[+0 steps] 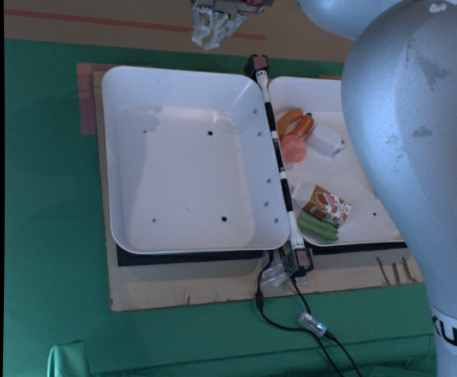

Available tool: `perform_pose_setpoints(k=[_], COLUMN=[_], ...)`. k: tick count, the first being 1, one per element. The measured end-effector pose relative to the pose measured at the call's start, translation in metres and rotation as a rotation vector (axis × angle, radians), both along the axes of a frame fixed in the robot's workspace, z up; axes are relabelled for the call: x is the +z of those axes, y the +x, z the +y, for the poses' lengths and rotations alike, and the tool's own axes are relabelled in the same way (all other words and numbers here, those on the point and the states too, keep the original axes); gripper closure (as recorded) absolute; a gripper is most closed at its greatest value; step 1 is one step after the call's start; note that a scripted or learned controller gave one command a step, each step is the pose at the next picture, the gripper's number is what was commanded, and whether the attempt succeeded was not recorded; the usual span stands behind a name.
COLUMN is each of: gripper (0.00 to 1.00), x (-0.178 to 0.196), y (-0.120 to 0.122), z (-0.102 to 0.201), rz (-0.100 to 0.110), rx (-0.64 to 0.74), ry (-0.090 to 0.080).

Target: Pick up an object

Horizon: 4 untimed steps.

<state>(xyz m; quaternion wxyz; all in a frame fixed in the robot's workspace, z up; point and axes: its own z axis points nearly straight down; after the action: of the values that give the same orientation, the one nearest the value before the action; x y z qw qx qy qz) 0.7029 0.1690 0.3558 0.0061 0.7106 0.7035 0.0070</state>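
so right now your gripper (210,31) is hanging up past the far edge of the bins, over the brown bench top, well away from anything worth grabbing. its white fingers are pointing down with nothing between them, and how wide they're spread i can't tell from this angle.

everything pickable is sitting in the right bin (354,181): an orange curved piece (294,121) touching a salmon-coloured piece (294,148), a small white block (324,140) just beside those, and nearer the front a little printed box (327,206) with a green thing (318,226) lying against it. the left bin (185,159) is showing just bare white floor with a few dark dots.

if i'm you, i'm going for the white block, since it's sitting a bit apart. the box and green one are crowding each other near the divider bar (278,157), so you're risking clipping that.

surface-wise, the bins are resting on cardboard (189,289) over a green mat (48,210), with a loose cable (291,320) trailing out front.
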Motion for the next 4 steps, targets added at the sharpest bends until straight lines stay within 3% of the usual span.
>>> perform_pose_setpoints(k=[1,2,3,4], gripper=[1.00,1.00,1.00,1.00], x=[-0.045,0.007,-0.034,-0.028], y=[-0.003,-0.002,-0.002,-0.001], z=[-0.001,-0.003,-0.002,-0.002], rz=[0.013,0.005,0.013,0.008], rx=[0.005,0.006,0.005,0.005], ry=[-0.003,0.003,-0.003,-0.001])
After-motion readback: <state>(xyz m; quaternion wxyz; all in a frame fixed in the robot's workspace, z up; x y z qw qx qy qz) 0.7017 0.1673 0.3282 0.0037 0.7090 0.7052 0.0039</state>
